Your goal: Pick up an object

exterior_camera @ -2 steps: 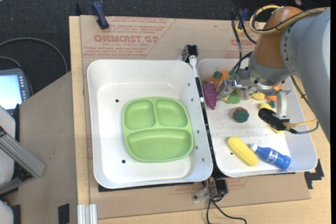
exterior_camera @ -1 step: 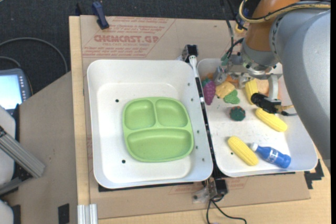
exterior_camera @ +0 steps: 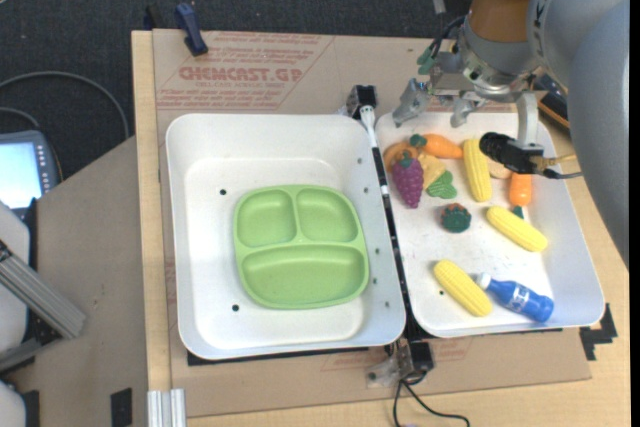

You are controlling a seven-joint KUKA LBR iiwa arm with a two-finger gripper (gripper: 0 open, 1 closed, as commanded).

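Observation:
My gripper [exterior_camera: 437,108] hangs over the far edge of the right bin [exterior_camera: 575,255], its two fingers spread apart and open with nothing between them. Just below it lie an orange carrot [exterior_camera: 441,146] and a bunch of purple grapes [exterior_camera: 407,180]. Further into the bin are a green leafy piece [exterior_camera: 440,183], a dark green and red fruit [exterior_camera: 456,217], three yellow corn cobs [exterior_camera: 476,170] [exterior_camera: 515,227] [exterior_camera: 462,287], a small orange piece [exterior_camera: 520,189] and a blue bottle [exterior_camera: 520,298].
The left bin [exterior_camera: 195,245] holds a green divided plate [exterior_camera: 299,246]. A black clip [exterior_camera: 361,99] sits at the far end of the ridge between the bins. Brown cardboard [exterior_camera: 250,65] lies behind them.

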